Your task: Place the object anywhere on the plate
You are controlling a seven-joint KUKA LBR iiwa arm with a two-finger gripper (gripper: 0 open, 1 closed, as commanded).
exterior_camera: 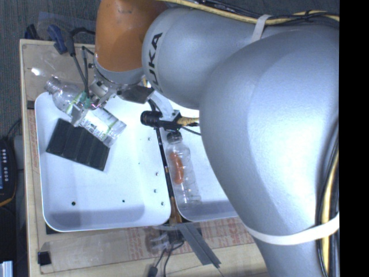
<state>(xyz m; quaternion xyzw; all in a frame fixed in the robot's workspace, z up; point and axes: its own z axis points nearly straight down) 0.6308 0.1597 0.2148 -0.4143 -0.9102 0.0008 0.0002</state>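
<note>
Camera view, one fixed look down on two bins.

Nearest: tabletop (115,244), pale wood with faint red print, along the bottom edge; a small grey fitting with a cable stands at the junction of the bins.

Right bin (199,215): shallow, white, largely covered by the grey arm (259,126). Contents: one clear plastic bottle (180,169), lying lengthwise just beside the bin's left wall, with an orange-red label or insert at its middle.

Left bin (98,212): shallow, white, a few small dark holes in its floor. Contents: one flat black plate (79,145), rectangular, in the far left part; one clear plastic bottle with green-marked label (86,113), lying at a slant, its lower end touching or overlapping the plate's far edge.

Pincer (95,97): at the end of the orange band (121,33), over the far part of the left bin, directly above the labelled bottle. Opening: cannot tell. Hold on the bottle: cannot tell.

Farthest: dark carpeted floor, a blue clip at the tabletop's far left corner.
</note>
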